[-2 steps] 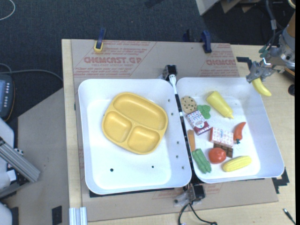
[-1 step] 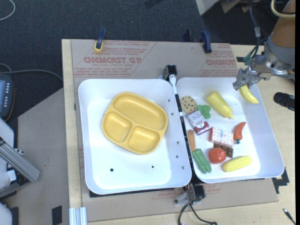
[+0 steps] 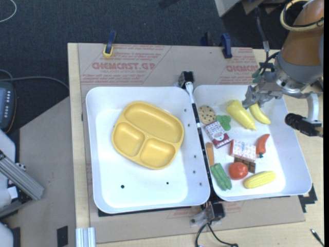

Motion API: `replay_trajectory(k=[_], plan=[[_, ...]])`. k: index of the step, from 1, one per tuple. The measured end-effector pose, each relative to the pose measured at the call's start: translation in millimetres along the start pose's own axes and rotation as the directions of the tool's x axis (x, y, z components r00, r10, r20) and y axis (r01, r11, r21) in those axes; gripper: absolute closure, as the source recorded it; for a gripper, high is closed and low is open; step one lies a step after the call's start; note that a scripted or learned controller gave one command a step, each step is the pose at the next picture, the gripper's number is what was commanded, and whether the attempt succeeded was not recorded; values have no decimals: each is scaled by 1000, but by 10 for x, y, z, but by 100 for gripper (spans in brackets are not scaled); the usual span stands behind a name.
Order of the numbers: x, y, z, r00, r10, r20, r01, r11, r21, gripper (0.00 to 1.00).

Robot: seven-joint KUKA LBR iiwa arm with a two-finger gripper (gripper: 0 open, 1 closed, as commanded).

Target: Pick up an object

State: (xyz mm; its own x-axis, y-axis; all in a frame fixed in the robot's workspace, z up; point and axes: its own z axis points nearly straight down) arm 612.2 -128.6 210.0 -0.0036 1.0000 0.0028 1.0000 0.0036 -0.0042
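Pincer hangs low over the far end of the right-hand shallow white bin; how far it is open I cannot tell. Two yellow plastic bananas lie just beneath and beside it, long axes running diagonally toward the near right, the closest likely target.

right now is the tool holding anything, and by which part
It cannot be told. The tool sits low over the two yellow plastic bananas in the right white bin, but the view shows no object clearly between its tips.
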Motion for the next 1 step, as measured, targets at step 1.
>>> replay_trajectory(k=[1], plan=[[478, -329, -122, 1000, -1, 0, 1, 1000, -1, 100]])
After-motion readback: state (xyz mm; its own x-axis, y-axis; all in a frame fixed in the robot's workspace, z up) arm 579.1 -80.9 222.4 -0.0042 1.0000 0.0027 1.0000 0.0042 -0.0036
